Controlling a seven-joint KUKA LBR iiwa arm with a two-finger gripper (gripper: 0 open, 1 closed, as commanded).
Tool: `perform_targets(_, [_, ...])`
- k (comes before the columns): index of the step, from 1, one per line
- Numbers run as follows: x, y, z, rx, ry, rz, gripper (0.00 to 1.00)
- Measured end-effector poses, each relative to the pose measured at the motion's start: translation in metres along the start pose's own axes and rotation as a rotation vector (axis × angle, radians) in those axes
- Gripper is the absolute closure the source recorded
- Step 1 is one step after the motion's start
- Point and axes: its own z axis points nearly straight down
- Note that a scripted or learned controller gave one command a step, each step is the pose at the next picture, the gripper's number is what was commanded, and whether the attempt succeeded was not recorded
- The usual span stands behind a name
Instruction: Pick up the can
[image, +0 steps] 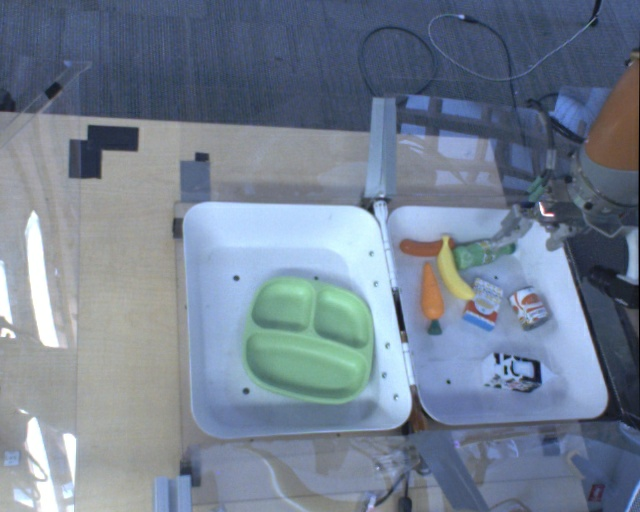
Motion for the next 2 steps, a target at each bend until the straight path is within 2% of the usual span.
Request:
perform_targets(1, [-0.033,-0.040,0.115,-0.001,-0.001,-0.206,0.00])
perform_targets(2, [-0.042,-0.085,0.128,-0.029,-0.009,-0.236,0.00])
